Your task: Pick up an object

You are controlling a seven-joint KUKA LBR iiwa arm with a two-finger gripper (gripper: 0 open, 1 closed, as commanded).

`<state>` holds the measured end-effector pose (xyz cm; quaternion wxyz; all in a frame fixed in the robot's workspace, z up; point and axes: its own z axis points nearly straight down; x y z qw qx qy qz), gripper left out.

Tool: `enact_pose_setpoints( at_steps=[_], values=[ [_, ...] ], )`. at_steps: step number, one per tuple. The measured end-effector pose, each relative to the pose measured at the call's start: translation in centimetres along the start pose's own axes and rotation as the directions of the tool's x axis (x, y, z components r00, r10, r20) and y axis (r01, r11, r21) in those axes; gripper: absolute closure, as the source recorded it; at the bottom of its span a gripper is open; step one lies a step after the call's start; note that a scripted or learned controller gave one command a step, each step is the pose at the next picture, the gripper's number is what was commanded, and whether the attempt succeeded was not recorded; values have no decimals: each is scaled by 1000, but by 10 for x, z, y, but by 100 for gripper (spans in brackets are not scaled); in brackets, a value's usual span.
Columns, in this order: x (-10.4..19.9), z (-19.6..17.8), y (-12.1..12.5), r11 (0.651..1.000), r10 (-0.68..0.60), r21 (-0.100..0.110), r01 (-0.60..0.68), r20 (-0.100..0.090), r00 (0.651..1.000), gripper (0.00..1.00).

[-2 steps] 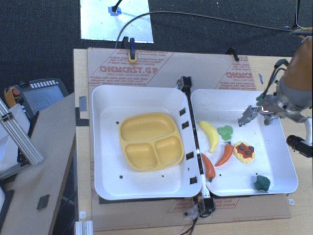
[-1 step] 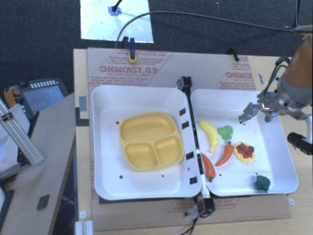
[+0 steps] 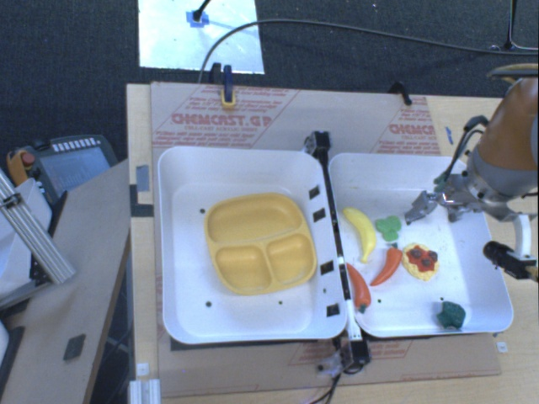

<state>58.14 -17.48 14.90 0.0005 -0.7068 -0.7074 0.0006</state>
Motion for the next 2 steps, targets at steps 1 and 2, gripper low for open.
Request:
enact_pose_setpoints(
  at_steps=[1,2],
  values=[
    [-8,49,5,1000,0,0,0,0,1000,0],
    [-8,63,7,1000,0,-4,0,0,1000,0]
  ],
)
